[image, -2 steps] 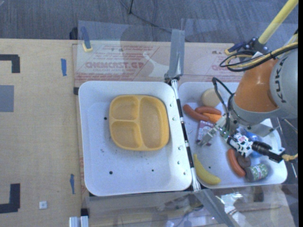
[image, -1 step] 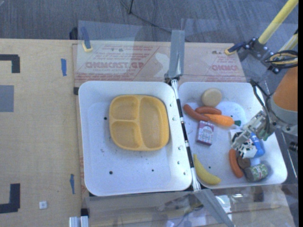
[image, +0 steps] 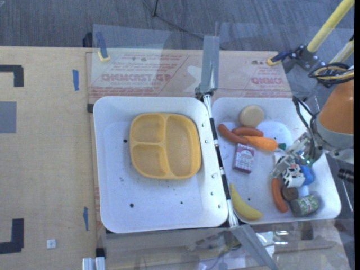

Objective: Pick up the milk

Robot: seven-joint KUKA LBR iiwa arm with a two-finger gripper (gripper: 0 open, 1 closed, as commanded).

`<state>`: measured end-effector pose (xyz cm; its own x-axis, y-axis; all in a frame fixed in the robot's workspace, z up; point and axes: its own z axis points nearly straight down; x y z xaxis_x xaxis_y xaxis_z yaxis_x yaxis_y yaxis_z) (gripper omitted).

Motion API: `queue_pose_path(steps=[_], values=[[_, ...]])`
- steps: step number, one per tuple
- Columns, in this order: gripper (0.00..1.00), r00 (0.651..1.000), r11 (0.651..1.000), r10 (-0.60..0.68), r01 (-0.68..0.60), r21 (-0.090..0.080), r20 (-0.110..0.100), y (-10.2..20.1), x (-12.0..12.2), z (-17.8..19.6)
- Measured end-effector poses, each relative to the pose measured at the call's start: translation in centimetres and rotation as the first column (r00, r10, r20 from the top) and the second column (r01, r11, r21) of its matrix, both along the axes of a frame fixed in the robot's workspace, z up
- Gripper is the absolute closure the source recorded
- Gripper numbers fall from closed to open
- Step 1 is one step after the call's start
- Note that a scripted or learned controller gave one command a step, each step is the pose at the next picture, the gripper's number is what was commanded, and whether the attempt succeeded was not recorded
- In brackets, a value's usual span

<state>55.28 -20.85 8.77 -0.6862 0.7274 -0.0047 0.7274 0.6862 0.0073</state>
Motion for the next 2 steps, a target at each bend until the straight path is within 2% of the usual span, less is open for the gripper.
queue_pose_path(steps=[1,2], values=[[1.0,1.0,1.0,-0.001,0.001,0.0,0.009,0.0,0.2,1.2],[1.0,0.983,0.983,0.185,-0.185,-0.003,0.0,2.0,-3.4,1.9]])
